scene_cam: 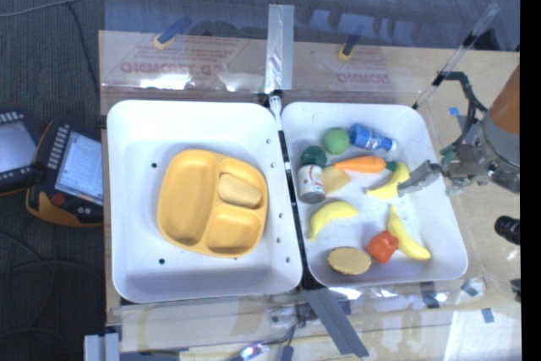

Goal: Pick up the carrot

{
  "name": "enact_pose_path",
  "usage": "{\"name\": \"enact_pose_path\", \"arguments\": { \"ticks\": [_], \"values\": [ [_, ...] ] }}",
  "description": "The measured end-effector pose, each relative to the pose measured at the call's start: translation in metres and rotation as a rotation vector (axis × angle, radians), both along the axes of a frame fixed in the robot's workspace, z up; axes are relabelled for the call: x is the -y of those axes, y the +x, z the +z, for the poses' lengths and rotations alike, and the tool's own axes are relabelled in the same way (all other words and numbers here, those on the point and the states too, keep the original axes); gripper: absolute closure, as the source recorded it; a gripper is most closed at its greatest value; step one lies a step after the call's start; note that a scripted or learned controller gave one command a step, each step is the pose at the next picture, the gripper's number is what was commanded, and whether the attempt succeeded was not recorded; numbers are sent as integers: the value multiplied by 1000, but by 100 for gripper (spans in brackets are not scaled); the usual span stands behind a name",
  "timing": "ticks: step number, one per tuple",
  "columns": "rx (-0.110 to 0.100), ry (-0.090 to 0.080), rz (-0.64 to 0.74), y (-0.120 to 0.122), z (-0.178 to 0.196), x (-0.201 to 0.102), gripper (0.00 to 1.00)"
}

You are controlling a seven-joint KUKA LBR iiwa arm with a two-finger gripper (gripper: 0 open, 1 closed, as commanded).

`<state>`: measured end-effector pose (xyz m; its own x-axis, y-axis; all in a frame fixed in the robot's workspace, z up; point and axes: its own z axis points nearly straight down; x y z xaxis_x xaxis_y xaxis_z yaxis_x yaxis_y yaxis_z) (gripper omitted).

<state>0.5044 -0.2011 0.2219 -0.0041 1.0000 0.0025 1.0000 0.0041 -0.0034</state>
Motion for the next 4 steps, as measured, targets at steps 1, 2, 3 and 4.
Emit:
{"name": "enact_pose_path", "arguments": {
  "ticks": [1, 2, 3, 4],
  "values": [
    [-1, -1, -128, 66, -44, -37, 0],
    [0, -8, -134, 108, -120, -40, 0],
    [22, 4, -101, 52, -129, -28, 0],
    [20, -9, -103, 19, -131, -60, 0]
  ]
}}
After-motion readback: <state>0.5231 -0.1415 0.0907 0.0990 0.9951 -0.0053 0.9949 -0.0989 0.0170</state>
